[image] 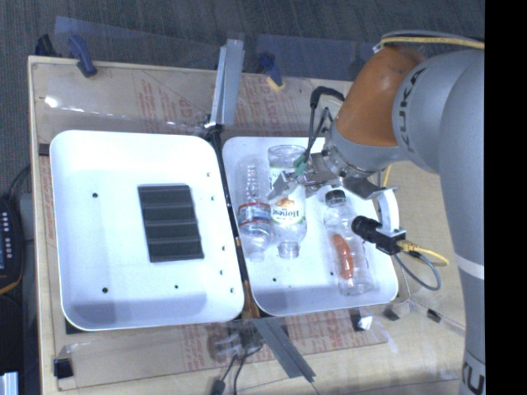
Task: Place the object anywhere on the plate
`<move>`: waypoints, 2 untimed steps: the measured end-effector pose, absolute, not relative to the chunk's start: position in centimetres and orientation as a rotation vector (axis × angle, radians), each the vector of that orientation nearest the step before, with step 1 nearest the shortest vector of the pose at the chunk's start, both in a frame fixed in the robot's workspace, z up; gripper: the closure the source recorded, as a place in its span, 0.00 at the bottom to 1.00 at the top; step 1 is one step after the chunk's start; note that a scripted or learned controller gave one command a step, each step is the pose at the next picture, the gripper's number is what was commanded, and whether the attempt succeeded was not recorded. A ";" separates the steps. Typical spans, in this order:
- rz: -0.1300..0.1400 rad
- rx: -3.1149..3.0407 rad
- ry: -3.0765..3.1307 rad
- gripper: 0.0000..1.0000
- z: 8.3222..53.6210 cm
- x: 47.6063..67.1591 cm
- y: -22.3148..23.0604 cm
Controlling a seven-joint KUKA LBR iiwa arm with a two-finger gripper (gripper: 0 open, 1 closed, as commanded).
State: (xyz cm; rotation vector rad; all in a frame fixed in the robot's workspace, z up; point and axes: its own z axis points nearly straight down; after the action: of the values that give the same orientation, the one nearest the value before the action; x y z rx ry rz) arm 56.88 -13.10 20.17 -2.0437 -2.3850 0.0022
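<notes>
Bottles lie in the right bin [272,299]: a clear bottle [287,212] under the gripper [298,174], a red-labelled bottle [254,216] beside it, an orange-filled bottle [346,253] further right. Whether the gripper grasps anything cannot be told. The dark plate [170,222] sits in the left bin [90,163].

Blue clamps [82,56] on bench back edge; yellow cable [428,257] (right side) beside right bin.

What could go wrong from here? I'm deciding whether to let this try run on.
1. Three clear bottles lie close together in the right bin; the gripper sits right over them and may nudge or catch two.
2. They look smooth and round, so one could slip.
3. The dark ridged plate lies in the left bin, across the divider.
</notes>
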 end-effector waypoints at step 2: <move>0.001 -2.046 -2.385 1.00 35.2 56.6 0.1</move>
State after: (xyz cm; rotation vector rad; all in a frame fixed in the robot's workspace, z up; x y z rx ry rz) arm 56.57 0.11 35.17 -2.0460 -2.3850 0.0013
